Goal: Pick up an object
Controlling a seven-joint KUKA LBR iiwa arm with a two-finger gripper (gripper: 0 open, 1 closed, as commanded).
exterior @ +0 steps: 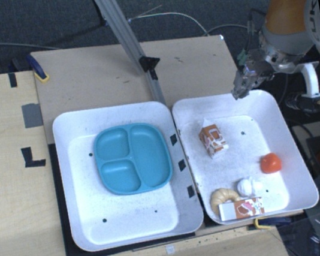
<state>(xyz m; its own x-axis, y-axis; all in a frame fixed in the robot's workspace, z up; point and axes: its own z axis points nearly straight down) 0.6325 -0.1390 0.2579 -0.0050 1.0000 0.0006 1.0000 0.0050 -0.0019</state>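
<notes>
White plastic makes up both shallow bins, which sit side by side on the wooden bench (pixel 198 63). The left bin (pixel 85 228) holds a blue divided plate (pixel 133 158) lying flat toward its far half. The right bin (pixel 281 128) holds the loose items. A small orange-and-white carton (pixel 213 140) lies tilted near the middle of its floor. A red ball (pixel 270 163) sits by the right wall. Along the near wall, a tan croissant (pixel 223 195) rests just left of a small white object (pixel 246 187) whose shape is hard to make out. Below them lies a flat orange-and-white box (pixel 242 208), touching the near rim.

The arm (pixel 292 11) enters from the upper right, and the picture's edge cuts off its upper part. Its gripper (pixel 241 91) hangs over the far right corner of the right bin, just at the rim, well apart from every item on the floor. The tool is dark and small against the bench, and its state cannot be told. Nothing visible sits at its tip.

A grey metal rail (pixel 126 33) slants down from the far edge to the seam between the bins, hiding a strip of bench behind it.
</notes>
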